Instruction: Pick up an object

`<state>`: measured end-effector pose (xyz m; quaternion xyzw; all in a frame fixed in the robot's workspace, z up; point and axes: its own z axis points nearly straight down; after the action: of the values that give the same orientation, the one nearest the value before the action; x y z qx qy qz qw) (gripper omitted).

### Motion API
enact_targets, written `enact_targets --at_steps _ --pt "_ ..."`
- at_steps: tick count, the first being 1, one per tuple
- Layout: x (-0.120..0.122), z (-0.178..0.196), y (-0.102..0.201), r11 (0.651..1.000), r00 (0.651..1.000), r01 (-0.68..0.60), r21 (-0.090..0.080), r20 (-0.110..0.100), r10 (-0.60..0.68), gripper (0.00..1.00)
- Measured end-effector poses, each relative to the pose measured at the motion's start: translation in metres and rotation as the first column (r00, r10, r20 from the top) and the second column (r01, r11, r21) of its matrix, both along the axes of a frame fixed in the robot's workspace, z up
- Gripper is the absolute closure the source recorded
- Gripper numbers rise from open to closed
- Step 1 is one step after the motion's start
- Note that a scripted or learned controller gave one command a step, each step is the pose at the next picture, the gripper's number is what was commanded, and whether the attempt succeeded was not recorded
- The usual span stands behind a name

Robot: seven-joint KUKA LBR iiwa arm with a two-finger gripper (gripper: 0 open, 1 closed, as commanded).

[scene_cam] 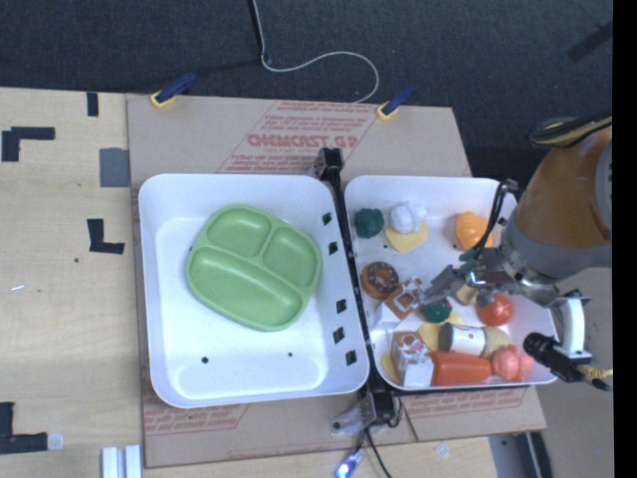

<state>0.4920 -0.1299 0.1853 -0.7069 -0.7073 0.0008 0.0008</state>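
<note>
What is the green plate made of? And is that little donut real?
The green plate looks like moulded plastic: one even light green with a soft sheen and smooth rounded dividers between its three sections. The donut is probably a toy, plastic or rubber by its look. It is tiny, brown and lies among other toy foods, though it is too small to be sure.

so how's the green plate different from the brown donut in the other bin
The green plate is far larger than the brown donut. The green plate is a flat, rounded-square tray split into compartments; the brown donut is a small ring with a hole. The green plate lies by itself in the left bin; the brown donut sits among many small toys in the right bin. Both lie flat.
</note>
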Motion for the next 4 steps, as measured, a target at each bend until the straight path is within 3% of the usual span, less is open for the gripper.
enact_targets --at_steps 1,2,3,4 --pt "0.044 0.047 0.055 1.000 1.000 -0.007 0.000 0.007 0.007 0.00" --pt "0.041 0.054 0.052 1.000 1.000 -0.003 0.001 -0.001 0.003 1.00" --pt "0.024 0.153 0.097 1.000 1.000 -0.005 0.000 0.006 0.005 1.00" --pt "0.053 0.205 0.103 1.000 1.000 -0.003 0.000 0.006 0.003 1.00"
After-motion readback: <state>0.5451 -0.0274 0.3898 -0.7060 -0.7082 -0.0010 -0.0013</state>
